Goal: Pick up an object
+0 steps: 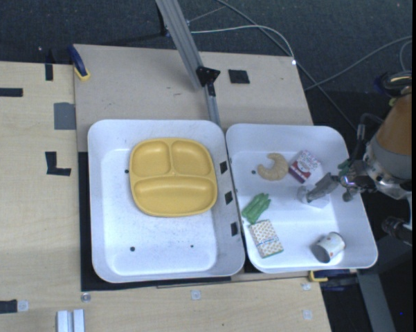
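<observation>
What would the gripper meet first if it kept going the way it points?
Probably the small red-and-white packet or the tan croissant-shaped piece beyond; the gripper points left, and its height is unclear.

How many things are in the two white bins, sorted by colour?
Yellow: 1, the divided plate
Tan: 1, the curved piece
Green: 1, the green toy
Red and white: 1, the packet
Patterned: 1, the small box
White: 1, the cup
Total: 6

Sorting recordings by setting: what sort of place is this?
Probably a robotics lab bench: two white bins of small test objects, a grey arm's gripper, and loose cables behind.
</observation>
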{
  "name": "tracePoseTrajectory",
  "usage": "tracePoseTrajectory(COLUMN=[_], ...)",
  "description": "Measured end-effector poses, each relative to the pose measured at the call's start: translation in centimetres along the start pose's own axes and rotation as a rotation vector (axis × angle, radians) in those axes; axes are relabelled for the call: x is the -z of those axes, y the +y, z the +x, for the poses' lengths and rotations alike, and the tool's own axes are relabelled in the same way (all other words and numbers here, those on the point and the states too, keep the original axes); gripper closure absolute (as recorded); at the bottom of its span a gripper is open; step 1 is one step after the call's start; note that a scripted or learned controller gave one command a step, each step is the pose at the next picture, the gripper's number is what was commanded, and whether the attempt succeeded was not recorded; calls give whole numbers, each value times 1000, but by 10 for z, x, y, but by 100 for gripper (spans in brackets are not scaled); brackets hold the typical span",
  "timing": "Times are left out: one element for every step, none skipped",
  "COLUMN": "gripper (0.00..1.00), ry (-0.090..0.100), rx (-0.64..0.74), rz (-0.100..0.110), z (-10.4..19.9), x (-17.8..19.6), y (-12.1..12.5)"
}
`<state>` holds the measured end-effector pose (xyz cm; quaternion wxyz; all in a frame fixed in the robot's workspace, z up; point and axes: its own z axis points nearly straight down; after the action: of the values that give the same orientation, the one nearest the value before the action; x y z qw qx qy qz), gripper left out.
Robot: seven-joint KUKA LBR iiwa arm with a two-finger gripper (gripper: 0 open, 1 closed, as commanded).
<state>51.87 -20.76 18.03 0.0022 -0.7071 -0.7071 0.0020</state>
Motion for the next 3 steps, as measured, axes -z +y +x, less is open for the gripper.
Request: tracePoseTrajectory(gripper=[0,100,100], ry=[1,0,-2], rx=[0,2,2], rz=[0,-2,-10], z=[-6,-5,-4], x=[-62,-49,15], y=[-3,-2,-3])
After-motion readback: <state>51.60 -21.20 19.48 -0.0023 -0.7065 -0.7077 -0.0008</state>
